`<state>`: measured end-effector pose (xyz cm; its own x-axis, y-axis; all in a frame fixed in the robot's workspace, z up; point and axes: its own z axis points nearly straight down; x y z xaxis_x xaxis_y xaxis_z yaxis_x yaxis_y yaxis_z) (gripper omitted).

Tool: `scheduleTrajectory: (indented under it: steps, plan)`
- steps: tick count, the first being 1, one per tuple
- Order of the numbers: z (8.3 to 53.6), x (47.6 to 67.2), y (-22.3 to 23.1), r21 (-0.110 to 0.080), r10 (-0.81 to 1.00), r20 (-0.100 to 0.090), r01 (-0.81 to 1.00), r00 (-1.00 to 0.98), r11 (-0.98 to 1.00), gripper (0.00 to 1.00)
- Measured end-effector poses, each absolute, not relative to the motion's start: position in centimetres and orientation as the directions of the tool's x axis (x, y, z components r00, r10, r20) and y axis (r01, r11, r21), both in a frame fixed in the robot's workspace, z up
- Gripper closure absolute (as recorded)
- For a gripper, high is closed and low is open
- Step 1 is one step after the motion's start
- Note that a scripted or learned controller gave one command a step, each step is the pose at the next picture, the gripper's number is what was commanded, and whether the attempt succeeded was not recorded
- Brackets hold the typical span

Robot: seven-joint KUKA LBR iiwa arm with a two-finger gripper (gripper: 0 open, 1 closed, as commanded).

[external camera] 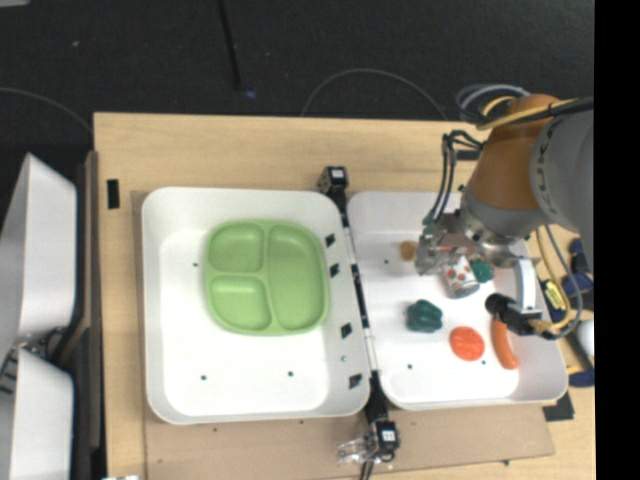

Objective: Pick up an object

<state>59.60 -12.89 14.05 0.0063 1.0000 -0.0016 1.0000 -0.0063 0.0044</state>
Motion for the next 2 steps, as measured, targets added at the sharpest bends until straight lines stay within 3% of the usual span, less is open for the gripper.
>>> scheduleTrajectory:
  steps: [1, 2]
  plan:
    - [20.40, 60.26, -12.77, 0.008, 1.000, -0.002, 1.000, -0.002, 0.002, 1.00]
    - [21.17, 60.34, -12.88, 0.003, 1.000, -0.001, 1.000, -0.002, 0.002, 1.00]
